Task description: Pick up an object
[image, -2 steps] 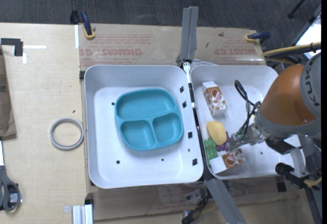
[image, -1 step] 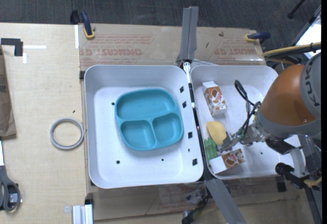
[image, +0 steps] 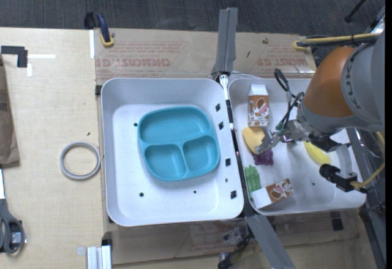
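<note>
Camera view looks down on a worktop [image: 49,96] with two white bins side by side. All places below are told from the milk carton [image: 258,109], a small white box with a brown picture, lying near the top of the right bin [image: 318,197].

Just below the carton lies a yellow piece [image: 252,137], maybe a toy fruit. Right under that sits a small purple bunch [image: 264,157], like toy grapes. Further down from the carton lies a green thing [image: 252,177], and beside that a flat little box [image: 274,192] with a picture on it. Down and to the right of the carton is another yellow piece [image: 316,152], like a banana. Far left of the carton, in the left bin [image: 122,139], rests a blue tray [image: 179,143] with three parts.

The tool [image: 269,142] hangs just below and a bit right of the carton, low over the yellow piece and the grapes. Its tips look a little apart, with nothing seen between them, so it seems open and not holding anything. The tips are small and dark, so this is a best guess.

To do this step well, the arm should choose one thing, likely the grapes or the yellow piece. The things lie very close together, so the tips should go down on either side of just one. Then squeeze gently and lift straight up. The yellow piece looks smooth and could slip out.
</note>
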Robot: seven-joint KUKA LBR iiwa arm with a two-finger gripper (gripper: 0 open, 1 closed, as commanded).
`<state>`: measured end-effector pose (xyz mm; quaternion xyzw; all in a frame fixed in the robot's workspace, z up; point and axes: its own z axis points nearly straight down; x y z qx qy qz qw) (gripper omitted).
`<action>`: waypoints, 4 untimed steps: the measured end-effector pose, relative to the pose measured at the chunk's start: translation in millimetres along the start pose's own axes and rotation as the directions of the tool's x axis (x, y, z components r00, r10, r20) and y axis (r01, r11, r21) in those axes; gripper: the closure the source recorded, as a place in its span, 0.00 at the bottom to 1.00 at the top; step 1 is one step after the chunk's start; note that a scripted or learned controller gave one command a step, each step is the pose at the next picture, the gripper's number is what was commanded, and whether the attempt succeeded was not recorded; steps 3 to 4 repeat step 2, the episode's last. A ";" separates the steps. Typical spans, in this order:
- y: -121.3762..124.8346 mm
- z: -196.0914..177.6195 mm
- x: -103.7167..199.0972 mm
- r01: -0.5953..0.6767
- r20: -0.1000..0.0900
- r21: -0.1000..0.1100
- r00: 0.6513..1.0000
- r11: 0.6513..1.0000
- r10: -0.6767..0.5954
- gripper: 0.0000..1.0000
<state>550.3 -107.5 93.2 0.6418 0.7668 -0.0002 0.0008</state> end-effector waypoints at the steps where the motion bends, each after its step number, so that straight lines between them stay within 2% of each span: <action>1: 71.0 0.6 -5.9 0.079 0.000 0.000 0.997 0.997 -0.079 0.00; 2: 35.2 1.2 -12.4 0.462 -0.001 0.000 0.887 0.887 -0.462 0.00; 4: 35.2 1.2 -12.4 0.462 -0.001 0.000 0.887 0.887 -0.462 0.00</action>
